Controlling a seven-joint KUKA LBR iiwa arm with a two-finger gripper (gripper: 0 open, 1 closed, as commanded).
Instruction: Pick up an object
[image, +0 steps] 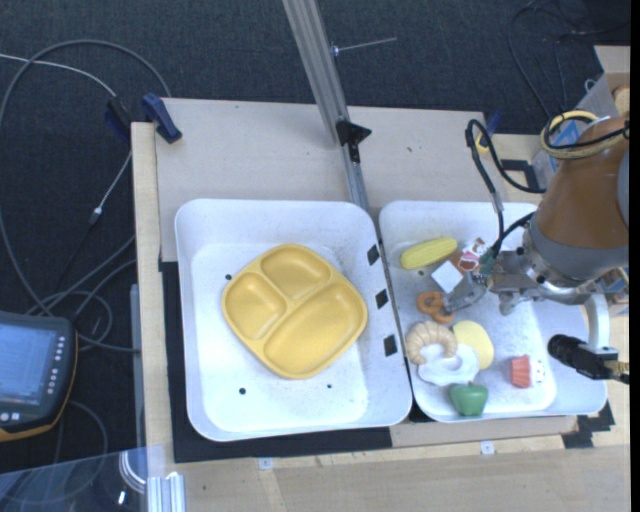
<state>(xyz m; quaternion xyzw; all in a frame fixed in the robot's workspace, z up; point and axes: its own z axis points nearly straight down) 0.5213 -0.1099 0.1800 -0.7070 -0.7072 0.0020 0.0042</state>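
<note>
Pretzel (435, 303) just beside the lowered tool (468, 292), finger spread impossible to tell, nothing visibly held.

Divided plate (294, 310) in left bin (200, 225), toy foods in right bin (570, 400), hand (470, 290) above them

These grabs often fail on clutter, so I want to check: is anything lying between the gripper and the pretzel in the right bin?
Nothing visible does. The gripper hangs just right of the pretzel, with bare bin floor between them. The corn cob lies above it and the croissant below, both off that line.
</note>
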